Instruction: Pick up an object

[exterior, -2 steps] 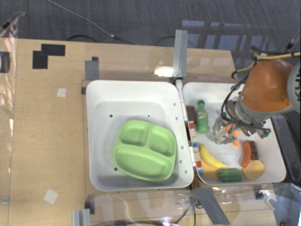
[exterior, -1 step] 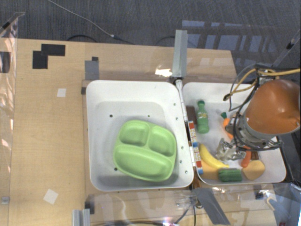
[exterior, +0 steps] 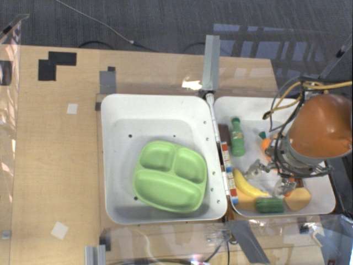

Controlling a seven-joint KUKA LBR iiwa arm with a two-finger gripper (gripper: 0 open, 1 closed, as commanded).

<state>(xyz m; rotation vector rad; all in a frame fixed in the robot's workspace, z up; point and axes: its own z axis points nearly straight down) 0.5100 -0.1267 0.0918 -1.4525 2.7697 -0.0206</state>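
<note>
I hold the claw [exterior: 273,178] low in the right bin [exterior: 330,203], its grip state indeterminate. The banana [exterior: 246,185] lies just left of it; I would centre over it before closing.

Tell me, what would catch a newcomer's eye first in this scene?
Probably the bright green divided plate, lying alone in the left white bin. Next, the arm's orange band above the right bin, where a yellow banana, a green bottle and a few other small items lie crowded together beneath the gripper.
</note>
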